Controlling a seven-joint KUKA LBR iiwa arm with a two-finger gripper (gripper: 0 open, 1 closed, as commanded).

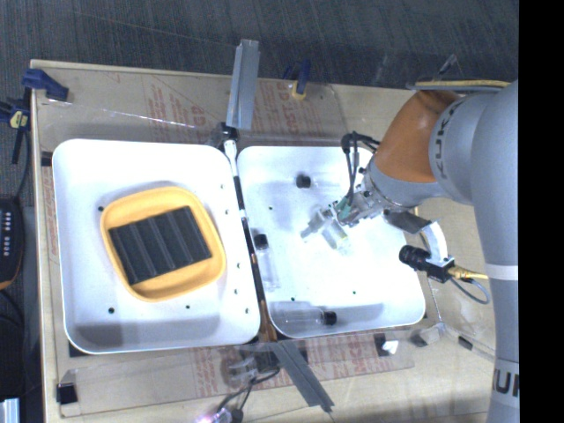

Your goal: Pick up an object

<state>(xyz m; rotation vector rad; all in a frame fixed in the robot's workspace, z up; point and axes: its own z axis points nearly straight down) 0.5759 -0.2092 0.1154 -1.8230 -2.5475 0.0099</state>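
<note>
Gripper [328, 226] hung low over middle of right bin [401, 302], presumably hunting for pick; finger state impossible to tell. Yellow tray [160, 241] sat alone in left bin [75, 170].

yellow tray [161, 241] with dark ribbed insert: flat, tilted askew, left bin, well left of pincer [328, 223] | small black piece [303, 181]: right bin, just up-left of pincer | clear tube, black cap [308, 316]: lying along near wall, below pincer
</note>
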